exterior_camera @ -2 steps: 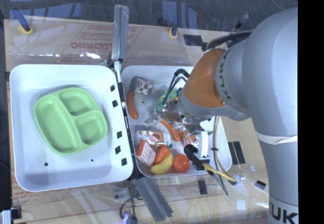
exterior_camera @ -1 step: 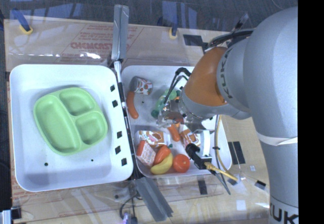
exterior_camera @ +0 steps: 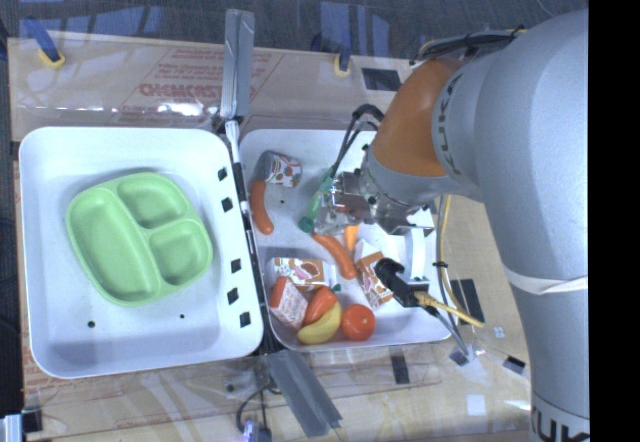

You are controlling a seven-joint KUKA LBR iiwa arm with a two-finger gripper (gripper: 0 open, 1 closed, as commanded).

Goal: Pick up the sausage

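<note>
A: What is in the 2 bins?

B: The left bin (exterior_camera: 40, 260) holds 1 green plate (exterior_camera: 135, 235) with 3 compartments. It lies flat near the middle of the bin. The right bin (exterior_camera: 305, 143) holds many small things.

A: Where is the sausage?

B: The sausage (exterior_camera: 261, 207) lies in the right bin, close to its left wall, with its length running along that wall. Just beyond it, toward the far side, is a small printed packet (exterior_camera: 283, 170).

A: And the gripper?

B: The gripper (exterior_camera: 343, 198) hangs over the middle of the right bin, apart from the sausage. I cannot tell if it is open or closed, and I see nothing held in it. A small green thing (exterior_camera: 311, 218) is just beside it, but I cannot say what it is.

A: What more is in that bin?

B: An orange carrot (exterior_camera: 335, 252) lies at a slant near the middle. At the near side there is a crowded group: printed cartons (exterior_camera: 297, 273), a yellow fruit (exterior_camera: 320, 332) and a red round fruit (exterior_camera: 358, 322). The 2 fruits touch each other.
</note>
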